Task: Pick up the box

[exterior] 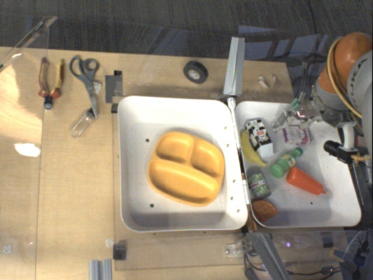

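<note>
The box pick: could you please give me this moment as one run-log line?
arm: at right bin's far right | box: in right bin beside banana, not held | left bin: yellow bread-shaped toy

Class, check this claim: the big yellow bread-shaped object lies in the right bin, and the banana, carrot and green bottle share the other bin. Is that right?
Not quite. The camera view shows the yellow bread-shaped object in the left bin, not the right. The banana, carrot and green bottle do share the other bin, the right bin.

Bright, slightly soft; glare on bench's (23, 98) left.
</note>
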You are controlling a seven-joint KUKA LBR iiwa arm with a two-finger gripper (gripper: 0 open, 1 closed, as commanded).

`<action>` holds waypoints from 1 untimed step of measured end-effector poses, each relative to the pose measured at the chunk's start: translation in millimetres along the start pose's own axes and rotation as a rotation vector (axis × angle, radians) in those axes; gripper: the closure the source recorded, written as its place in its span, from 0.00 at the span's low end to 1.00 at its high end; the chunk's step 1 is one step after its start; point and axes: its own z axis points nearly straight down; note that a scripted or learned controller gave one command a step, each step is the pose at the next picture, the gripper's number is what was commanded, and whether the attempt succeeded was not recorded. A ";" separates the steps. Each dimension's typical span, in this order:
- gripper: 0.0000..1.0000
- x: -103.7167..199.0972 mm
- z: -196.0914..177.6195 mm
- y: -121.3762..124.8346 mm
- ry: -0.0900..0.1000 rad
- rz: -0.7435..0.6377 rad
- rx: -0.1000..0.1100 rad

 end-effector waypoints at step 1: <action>1.00 -0.4 -14.7 3.8 -0.009 -0.007 -0.012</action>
